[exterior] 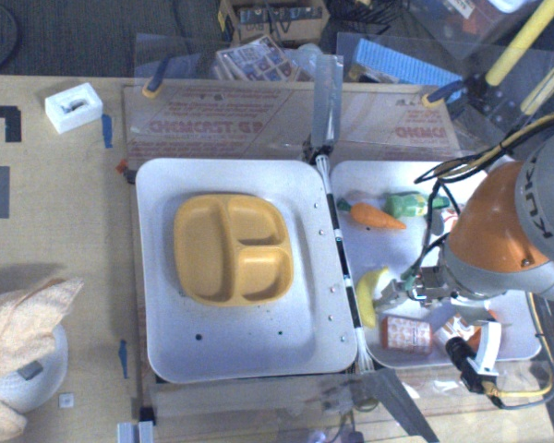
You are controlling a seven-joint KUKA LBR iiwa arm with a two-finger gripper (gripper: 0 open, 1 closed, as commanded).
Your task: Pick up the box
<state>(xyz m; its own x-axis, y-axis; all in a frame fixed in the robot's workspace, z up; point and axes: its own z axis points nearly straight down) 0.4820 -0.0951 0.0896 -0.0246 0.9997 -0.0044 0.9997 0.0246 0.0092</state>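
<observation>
Two white bins [157,247] are sitting side by side on the bench, the left one holding one yellow tray [233,247]. In the right bin, the single arm [503,233] is hanging over the clutter, its jaws' state impossible to tell. One box [408,333], red-labelled, is lying at about seven o'clock from the gripper [423,289], long axis three-to-nine, near one carrot [374,216].

Grey arm [545,192], orange wrist band, black cables, silver wrist

Bench [55,229] — two white bins [157,275], crumpled cloth [18,321].
</observation>
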